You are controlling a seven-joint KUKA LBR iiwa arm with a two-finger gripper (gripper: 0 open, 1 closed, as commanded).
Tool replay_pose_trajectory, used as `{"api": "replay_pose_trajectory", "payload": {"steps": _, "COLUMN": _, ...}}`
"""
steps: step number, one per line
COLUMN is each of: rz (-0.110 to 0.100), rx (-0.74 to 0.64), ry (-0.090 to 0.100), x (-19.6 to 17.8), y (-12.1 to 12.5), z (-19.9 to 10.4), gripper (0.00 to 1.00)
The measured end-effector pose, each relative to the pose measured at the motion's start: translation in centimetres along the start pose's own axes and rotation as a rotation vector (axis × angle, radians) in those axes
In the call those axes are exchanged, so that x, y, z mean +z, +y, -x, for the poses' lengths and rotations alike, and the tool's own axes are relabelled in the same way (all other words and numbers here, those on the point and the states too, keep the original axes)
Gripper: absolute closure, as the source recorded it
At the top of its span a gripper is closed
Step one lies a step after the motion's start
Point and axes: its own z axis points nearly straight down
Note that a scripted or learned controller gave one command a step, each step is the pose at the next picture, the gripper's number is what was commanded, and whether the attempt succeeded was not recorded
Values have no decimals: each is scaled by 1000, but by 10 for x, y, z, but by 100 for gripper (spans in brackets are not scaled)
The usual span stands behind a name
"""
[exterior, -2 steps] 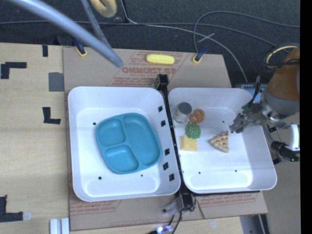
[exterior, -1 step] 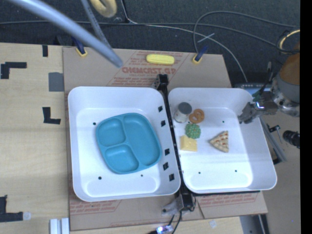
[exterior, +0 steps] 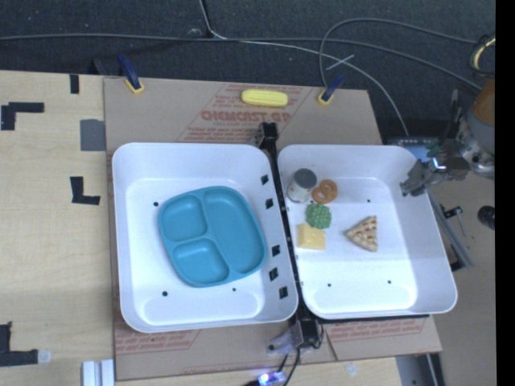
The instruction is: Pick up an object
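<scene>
Hovering at the right bin's [exterior: 418,292] far right rim, the grey arm's gripper [exterior: 420,175] is holding nothing; whether its fingers are spread cannot be told. Lying inside are a pizza-slice toy [exterior: 364,233], yellow cheese block [exterior: 312,237], green broccoli piece [exterior: 319,215], orange ring [exterior: 326,190] and grey can [exterior: 302,185].

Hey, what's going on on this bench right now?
A robot arm's gripper hovers at the right bin's far right rim, holding nothing. In that bin lie a pizza slice, cheese cube, broccoli, pretzel and small can. The left bin holds a blue divided plate.
</scene>
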Motion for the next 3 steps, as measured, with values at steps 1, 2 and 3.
{"api": "replay_pose_trajectory", "payload": {"steps": 1, "rz": -4, "rx": -2, "ry": 1, "x": 4, "y": -3, "z": -43, "gripper": 100}}
{"api": "replay_pose_trajectory", "payload": {"steps": 2, "rz": -5, "rx": -4, "ry": 3, "x": 13, "y": -14, "z": -105, "gripper": 100}}
{"api": "replay_pose_trajectory", "payload": {"steps": 3, "rz": -4, "rx": -4, "ry": 3, "x": 7, "y": -22, "z": -150, "gripper": 100}}
